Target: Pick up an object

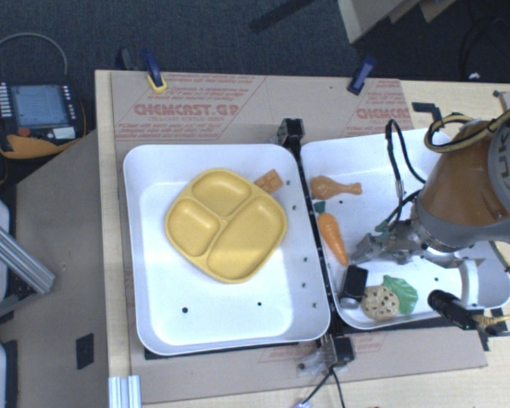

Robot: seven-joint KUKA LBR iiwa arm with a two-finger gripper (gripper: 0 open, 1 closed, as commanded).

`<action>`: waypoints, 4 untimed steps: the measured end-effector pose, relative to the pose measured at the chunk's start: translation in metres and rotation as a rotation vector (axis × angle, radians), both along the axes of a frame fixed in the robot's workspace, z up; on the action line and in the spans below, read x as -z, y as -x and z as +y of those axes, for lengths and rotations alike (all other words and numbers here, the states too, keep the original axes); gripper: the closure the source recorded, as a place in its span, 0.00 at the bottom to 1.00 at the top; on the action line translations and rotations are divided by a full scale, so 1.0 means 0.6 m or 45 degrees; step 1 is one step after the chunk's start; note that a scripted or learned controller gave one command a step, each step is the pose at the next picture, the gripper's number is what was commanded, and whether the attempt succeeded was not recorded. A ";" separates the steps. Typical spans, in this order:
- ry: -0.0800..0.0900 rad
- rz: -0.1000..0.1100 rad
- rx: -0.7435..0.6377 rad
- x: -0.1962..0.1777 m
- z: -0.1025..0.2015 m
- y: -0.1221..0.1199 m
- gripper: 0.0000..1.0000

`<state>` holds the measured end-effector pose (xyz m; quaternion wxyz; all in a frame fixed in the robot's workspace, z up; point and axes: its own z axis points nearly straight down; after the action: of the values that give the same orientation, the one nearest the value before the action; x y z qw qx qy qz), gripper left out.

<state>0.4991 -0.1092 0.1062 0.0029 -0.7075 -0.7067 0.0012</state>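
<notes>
Arm: the grey KUKA arm reaches in from the right over the right bin [493, 289], its orange band a broad dome above the bin's right half, the grey wrist below it.
Gripper: the gripper [376, 246] points left and low over the middle of the right bin; whether it is open, closed or gripping cannot be told from this view.
Cables: black cables loop from the wrist up past the bin's far rim.
Carrot: an orange toy carrot [331, 237] lies lengthwise near the right bin's left wall, just left of the gripper and apart from it.
Drumstick: a tan toy drumstick [333, 187] lies near the far left corner of the right bin, above the carrot.
Black block: a small black block [354, 282] sits below the carrot, near the bin's front left.
Cookie: a speckled round cookie [376, 302] rests at the front rim, touching a green leafy piece [401, 292] on its right.
Left bin: the left bin [153, 253] holds a yellow divided plate [227, 224] in its far half, with a small brown piece [269, 181] at the plate's far right edge.
Open room: bare white floor shows across the left bin's front half and in the right bin's far middle.
Edges: the two bins meet at a black divider [310, 228]; carrot and black block lie close to it.
</notes>
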 end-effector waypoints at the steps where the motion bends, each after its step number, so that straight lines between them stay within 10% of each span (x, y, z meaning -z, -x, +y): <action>1: 0.003 -0.008 0.001 -0.021 -0.001 -0.002 1.00; 4: 0.003 -0.013 -0.009 -0.220 0.061 -0.056 1.00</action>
<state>0.5327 -0.0725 0.2382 -0.0015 -0.7051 -0.7091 -0.0014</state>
